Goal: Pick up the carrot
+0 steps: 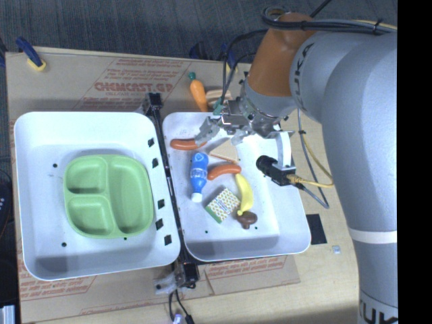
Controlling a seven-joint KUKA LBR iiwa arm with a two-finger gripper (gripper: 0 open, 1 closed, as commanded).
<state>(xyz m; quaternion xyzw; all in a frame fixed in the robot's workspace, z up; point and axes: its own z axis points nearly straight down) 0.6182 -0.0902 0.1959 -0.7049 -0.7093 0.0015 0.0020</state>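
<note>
The carrot (pixel 198 94), orange with a green tip, lies on the cardboard just beyond the far rim of the right bin (pixel 290 231), outside it. My gripper (pixel 221 135) hangs over the far end of the right bin, a little in front and to the right of the carrot. Its fingers (pixel 207 132) are spread open, and nothing sits between them. One fingertip hovers close to a red-brown sausage (pixel 183 144).
The right bin also holds a blue bottle (pixel 198 174), a second sausage (pixel 223 171), a banana (pixel 244 193), a green-yellow box (pixel 222 204) and a brown piece (pixel 247 218). A green divided plate (pixel 108 194) lies in the left bin (pixel 34 133). Cables hang off the wrist at right.
</note>
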